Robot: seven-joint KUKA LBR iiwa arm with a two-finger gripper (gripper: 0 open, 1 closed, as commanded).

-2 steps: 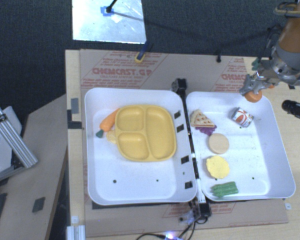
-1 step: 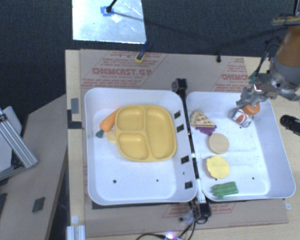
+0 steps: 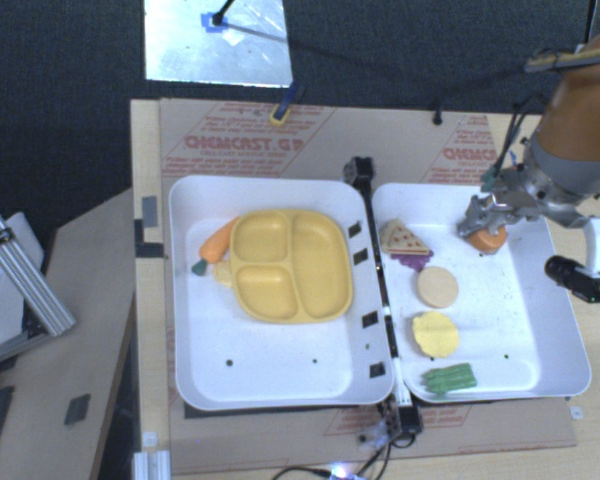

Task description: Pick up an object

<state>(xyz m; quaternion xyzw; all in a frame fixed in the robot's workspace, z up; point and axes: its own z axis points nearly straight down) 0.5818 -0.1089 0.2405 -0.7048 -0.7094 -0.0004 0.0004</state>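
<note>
My gripper (image 3: pixel 483 220) hangs low over the back of the right bin (image 3: pixel 545 333), directly above a small orange object (image 3: pixel 492 239) whose top it hides. Whether it touches that object is unclear. Left of it lies a tan sandwich wedge (image 3: pixel 403 237) on a purple scrap (image 3: pixel 413 261). Down the bin's left side are a round beige cookie (image 3: pixel 437 287), a yellow chip (image 3: pixel 435 334) and a green pod (image 3: pixel 449 377).
The left bin (image 3: pixel 188 308) holds a yellow divided plate (image 3: pixel 280 266) with a carrot (image 3: pixel 216 240) at its left edge. A black divider (image 3: pixel 372 268) runs between the bins. A black part of the arm (image 3: pixel 578 279) juts over the right bin's right side.
</note>
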